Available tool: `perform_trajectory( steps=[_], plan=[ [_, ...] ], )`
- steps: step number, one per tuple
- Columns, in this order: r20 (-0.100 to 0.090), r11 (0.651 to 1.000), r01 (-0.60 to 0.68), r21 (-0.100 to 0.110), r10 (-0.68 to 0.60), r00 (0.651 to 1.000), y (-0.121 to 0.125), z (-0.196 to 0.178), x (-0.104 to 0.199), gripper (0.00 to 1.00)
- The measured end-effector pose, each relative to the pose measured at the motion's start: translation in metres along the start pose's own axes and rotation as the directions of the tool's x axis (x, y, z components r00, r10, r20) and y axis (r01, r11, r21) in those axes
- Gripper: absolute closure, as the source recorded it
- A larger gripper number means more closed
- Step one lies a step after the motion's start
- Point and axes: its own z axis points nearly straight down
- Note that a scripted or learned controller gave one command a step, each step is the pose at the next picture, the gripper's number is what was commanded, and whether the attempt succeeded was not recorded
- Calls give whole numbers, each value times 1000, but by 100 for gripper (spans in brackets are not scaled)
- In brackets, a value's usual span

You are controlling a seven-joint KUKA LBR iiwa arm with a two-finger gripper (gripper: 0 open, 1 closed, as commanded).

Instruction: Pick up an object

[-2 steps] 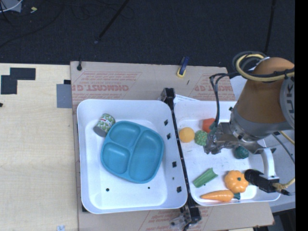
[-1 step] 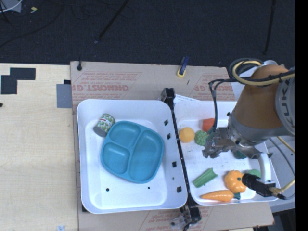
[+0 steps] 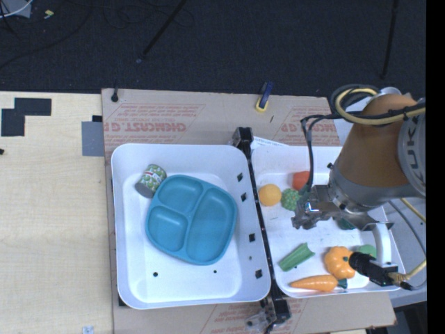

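We see the tool [image 3: 304, 216] low in the right bin [image 3: 278, 160], just beside the broccoli [image 3: 290, 198]; we cannot tell its opening. Nothing looks lifted yet, so we judge the pick undone: grasp and raise remain.

Pale wooden surface [image 3: 49, 221], with a printed brown cardboard sheet [image 3: 181, 117] lying flat on it. On the cardboard, two shallow white bins side by side: left bin [image 3: 128, 270], right bin [image 3: 278, 169], touching along a black clip strip [image 3: 252, 207].

Bright, even overhead light; soft shadows; mild blur; dark, dim upper background.
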Motion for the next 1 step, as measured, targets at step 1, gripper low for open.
perform_trajectory(
  steps=[1],
  plan=[
    [1,1000,0,-3,0,1000,4,-19,-5,100]
  ],
)
